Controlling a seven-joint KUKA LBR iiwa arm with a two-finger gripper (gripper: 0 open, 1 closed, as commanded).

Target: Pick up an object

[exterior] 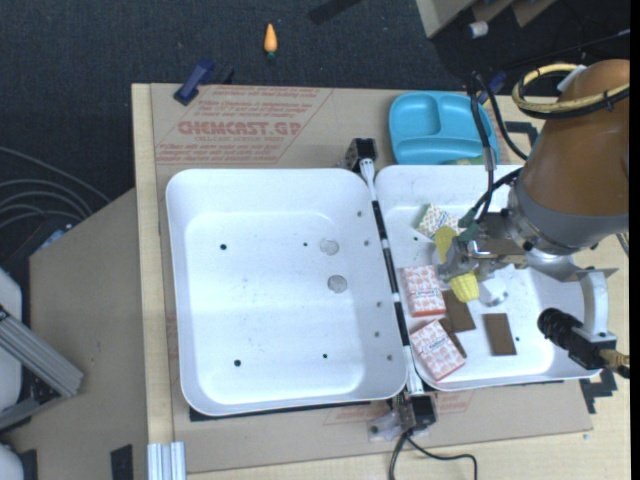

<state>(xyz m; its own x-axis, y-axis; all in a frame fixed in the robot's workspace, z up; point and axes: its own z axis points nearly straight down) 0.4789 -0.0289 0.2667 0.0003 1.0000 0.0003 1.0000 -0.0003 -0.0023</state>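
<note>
My gripper (pixel 462 255) hangs over the middle of the right bin (pixel 530 368), with the orange-banded arm behind it to the right. A small yellow object (pixel 465 288) lies just below the gripper. To its left is a pink-and-white patterned box (pixel 423 290), and a second such box (pixel 437 351) lies near the front rim. Two brown blocks (pixel 460 315) (pixel 499 333) lie flat in front of the gripper. A pale yellow-green packet (pixel 435 220) sits behind it. No object can be seen held.
The left bin (pixel 200 268) is a wide white tub with two small grey round marks (pixel 333 266) on its floor. A light blue tray (pixel 440 128) rests behind the right bin. A blue clip (pixel 193 83) lies at the bench's far left corner.
</note>
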